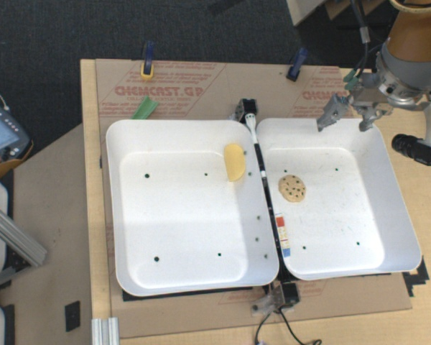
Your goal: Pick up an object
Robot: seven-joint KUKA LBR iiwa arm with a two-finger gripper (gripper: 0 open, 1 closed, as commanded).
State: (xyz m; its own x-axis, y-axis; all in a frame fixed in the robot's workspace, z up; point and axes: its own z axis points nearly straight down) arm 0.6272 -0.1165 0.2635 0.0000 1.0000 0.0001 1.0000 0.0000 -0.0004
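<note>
A cookie [292,188] lies mid-frame in the right bin [388,192]; the gripper [348,116] hovers upper right, fingers spread wide, empty.

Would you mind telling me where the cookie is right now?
The cookie lies in the right bin, near its left wall, just across the divider from the yellow object in the left bin.

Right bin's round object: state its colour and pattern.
Tan with dark specks, like a cookie, in the camera view.
</note>
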